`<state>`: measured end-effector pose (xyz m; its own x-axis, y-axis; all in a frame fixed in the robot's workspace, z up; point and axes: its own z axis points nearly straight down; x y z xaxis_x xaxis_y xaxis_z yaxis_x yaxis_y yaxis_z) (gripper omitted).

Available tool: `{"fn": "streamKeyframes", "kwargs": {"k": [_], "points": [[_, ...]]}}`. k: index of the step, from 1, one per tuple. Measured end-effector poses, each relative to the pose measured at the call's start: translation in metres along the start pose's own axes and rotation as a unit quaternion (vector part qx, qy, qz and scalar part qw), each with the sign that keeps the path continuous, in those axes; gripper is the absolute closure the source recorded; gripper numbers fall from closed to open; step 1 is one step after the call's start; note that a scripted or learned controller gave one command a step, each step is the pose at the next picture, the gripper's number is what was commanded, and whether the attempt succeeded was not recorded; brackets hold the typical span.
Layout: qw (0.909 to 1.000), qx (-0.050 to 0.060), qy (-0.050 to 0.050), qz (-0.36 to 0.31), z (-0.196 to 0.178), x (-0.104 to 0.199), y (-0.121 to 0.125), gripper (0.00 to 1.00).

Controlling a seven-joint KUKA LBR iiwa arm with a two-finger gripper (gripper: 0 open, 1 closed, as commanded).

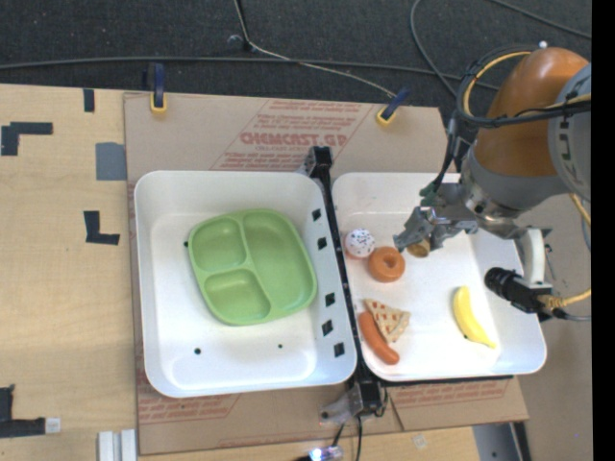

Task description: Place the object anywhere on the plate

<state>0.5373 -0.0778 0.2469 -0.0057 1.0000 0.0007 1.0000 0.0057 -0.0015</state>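
Down in the right bin, hand poised just right of and above the doughnut, finger state impossible to tell. Well apart to the left, green plate in the other bin.

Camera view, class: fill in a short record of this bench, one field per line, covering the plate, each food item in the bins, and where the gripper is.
plate: green divided plate, in the left bin, nothing on it
right bin: holds all the food items
doughnut: orange-brown, near the bin's middle
white ball: speckled, just left of the doughnut
banana: yellow, right side
pizza slice: beside the hot dog, near the front edge
gripper: low over the right bin, just right of the doughnut
small brown item: at the fingers, too small to identify
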Motion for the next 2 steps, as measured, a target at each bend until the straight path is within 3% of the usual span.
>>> {"fn": "streamKeyframes", "kwargs": {"k": [2], "points": [[1.0, 0.0, 0.0, 0.0, 0.022, 0.106, 0.022, 1.0]]}}
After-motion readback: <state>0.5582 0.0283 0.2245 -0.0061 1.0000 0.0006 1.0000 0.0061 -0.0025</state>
